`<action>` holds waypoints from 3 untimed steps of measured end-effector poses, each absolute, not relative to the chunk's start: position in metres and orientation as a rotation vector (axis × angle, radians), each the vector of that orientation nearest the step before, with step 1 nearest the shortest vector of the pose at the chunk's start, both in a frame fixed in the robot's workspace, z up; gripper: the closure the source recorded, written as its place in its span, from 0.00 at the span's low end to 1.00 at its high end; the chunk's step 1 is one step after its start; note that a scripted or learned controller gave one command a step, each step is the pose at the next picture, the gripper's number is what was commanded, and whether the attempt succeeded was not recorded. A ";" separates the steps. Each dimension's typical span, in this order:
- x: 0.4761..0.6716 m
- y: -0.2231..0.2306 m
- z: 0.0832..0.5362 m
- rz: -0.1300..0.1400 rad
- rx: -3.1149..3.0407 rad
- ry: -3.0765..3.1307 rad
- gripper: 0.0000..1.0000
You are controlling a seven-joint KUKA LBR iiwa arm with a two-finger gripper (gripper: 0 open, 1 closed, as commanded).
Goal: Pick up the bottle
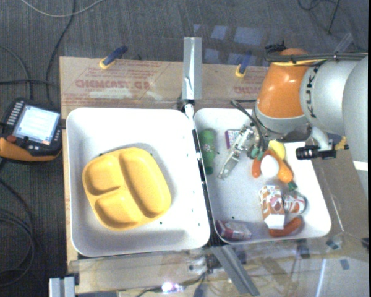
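Nearest my camera, at the bottom edge of the right bin (321, 228), lies a flat dark-red packet (235, 230) at about 7 o'clock in that bin. Just to its 3 o'clock I see a small printed carton (272, 204) leaning against a can (295, 203), with an orange-red sausage-shaped toy (284, 228) under them. The left bin (80, 129) carries a yellow divided plate (127, 186), tilted, filling its middle.

My target, the green bottle (207, 148), lies along the right bin's left wall, at 10 o'clock in that bin, neck pointing toward 6 o'clock. The gripper (230, 161) hangs just to the bottle's 3 o'clock, near it but not on it; its metal fingers (234, 156) slant toward 7 o'clock. I cannot tell whether they are parted or together, and nothing shows between them. At the gripper's 3 o'clock sits a cluster of toy food: yellow piece (276, 150), white egg (269, 166), orange carrot (285, 172).
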State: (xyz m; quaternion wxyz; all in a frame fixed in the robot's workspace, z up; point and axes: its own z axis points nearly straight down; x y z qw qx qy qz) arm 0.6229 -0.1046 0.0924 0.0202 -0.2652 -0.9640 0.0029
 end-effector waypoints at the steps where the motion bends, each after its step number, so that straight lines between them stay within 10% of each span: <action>1: 0.555 -0.106 0.091 0.001 -0.649 -3.091 0.00; 3: 0.571 -0.103 0.092 0.011 0.219 -3.152 0.00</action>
